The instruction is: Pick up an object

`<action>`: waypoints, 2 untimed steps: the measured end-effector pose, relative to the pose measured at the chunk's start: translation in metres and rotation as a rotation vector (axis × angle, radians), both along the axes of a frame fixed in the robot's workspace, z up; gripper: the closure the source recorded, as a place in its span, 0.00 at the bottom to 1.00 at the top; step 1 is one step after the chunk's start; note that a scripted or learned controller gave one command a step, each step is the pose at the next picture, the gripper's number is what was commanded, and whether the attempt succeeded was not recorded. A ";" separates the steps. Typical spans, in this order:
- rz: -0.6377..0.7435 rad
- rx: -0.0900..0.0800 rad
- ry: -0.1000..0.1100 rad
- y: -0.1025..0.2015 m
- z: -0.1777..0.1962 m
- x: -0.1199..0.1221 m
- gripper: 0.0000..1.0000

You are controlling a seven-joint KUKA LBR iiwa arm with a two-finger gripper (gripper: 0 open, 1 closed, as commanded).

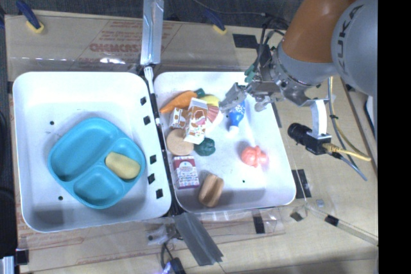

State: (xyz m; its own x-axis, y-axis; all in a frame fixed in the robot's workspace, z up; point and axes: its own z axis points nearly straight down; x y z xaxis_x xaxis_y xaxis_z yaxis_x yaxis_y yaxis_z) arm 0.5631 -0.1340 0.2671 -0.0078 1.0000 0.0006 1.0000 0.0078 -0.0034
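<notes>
1. Left bin [29,96]: white, shallow, resting on the desk [359,202].
2. Blue divided plate [83,154]: lies inside the left bin, toward its centre.
3. Yellow potato-shaped item [122,165]: sits in the plate's right compartment.
4. Blue clamps [29,16]: two on the cardboard sheet's far edge.
5. Silver tape strip [151,29]: runs above the seam between the bins.

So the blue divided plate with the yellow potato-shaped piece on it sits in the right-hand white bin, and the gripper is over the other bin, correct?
Not quite. The camera view shows the blue divided plate, with the yellow potato-shaped piece on it, in the left-hand white bin. The gripper is over the other, right-hand bin.
</notes>
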 end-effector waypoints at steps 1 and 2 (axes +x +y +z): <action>0.006 0.000 0.000 0.001 0.010 0.001 1.00; 0.006 0.000 0.001 0.001 0.010 0.001 0.00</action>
